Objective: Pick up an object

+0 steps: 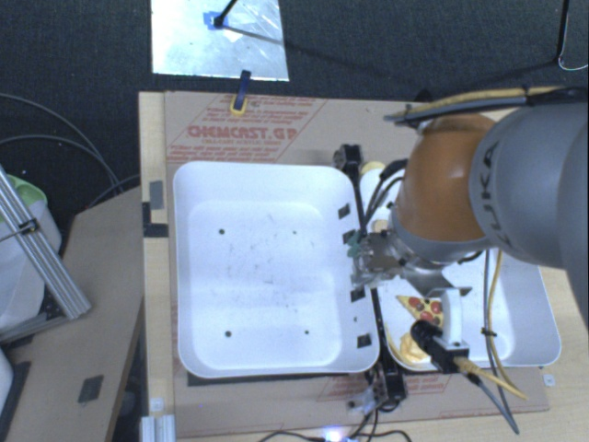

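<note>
Evidently right bin [534, 330] holds pizza slice [425, 308] (arm [515, 191] overhead).

Two white bins: left bin [267, 265] and right bin [529, 325], side by side.

One arm [488, 187], grey with orange band, over the right bin.

Objects in the right bin, near its wall with the left bin: one pizza-slice toy [425, 308]; one yellowish piece [409, 350] just below it (part hidden by a black fitting, kind unclear); one pale rounded thing [372, 168] at the far corner. Three counted.

One silver sheet [219, 24] beyond the left bin.
</note>
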{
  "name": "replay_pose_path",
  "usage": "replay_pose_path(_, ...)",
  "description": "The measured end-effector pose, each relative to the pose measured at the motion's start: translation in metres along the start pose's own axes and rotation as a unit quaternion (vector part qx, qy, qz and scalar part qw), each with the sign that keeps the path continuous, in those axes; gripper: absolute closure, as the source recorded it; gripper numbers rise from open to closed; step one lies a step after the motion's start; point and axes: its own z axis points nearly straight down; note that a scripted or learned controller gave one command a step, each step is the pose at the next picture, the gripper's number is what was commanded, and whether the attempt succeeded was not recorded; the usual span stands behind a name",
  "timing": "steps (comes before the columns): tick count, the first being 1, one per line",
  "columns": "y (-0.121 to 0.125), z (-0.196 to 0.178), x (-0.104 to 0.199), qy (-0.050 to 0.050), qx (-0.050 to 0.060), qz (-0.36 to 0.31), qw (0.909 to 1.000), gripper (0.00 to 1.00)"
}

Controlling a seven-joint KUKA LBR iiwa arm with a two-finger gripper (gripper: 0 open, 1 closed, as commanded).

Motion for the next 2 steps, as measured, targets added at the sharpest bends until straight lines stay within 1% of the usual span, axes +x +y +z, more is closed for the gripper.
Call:
replay_pose_path(1,0.003,0.132,0.073,0.0,-0.007,-0.001,1.0,1.0)
replay_pose_path(2,0.004,-0.01,0.159,0.004,-0.011,-0.004,0.9999,1.0)
